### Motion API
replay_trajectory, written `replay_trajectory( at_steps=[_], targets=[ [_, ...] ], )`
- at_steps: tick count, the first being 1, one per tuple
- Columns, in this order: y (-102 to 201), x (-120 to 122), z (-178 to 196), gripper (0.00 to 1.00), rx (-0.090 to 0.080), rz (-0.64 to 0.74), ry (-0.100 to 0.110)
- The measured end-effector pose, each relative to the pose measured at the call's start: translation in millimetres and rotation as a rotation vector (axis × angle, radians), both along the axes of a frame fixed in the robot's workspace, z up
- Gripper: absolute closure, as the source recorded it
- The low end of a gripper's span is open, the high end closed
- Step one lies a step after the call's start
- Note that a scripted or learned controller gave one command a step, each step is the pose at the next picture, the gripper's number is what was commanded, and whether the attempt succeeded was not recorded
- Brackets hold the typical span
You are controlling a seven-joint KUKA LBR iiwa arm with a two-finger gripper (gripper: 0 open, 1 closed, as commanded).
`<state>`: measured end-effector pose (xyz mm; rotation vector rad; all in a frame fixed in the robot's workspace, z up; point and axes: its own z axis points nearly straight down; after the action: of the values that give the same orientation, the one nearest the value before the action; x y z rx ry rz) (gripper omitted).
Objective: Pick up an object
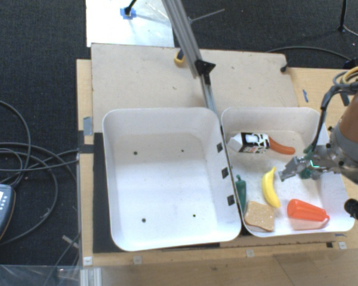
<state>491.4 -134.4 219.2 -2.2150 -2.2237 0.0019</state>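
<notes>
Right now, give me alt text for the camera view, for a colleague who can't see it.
The gripper hovers in the right bin, beside a yellow banana, holding nothing visible. That bin also holds an orange pepper, bread slice, green piece, carrot and cow-patterned carton.

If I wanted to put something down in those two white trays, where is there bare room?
The left bin has a wide bare floor from wall to wall. The right bin is crowded: banana, bread slice, orange pepper, milk carton and the gripper. Its only free strip runs along the far wall.
</notes>
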Motion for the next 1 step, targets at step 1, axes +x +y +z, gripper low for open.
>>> replay_trajectory(
  at_steps=[1],
  targets=[
    [0.0,0.9,1.8,0.0,-0.001,-0.002,-0.005]
  ],
)
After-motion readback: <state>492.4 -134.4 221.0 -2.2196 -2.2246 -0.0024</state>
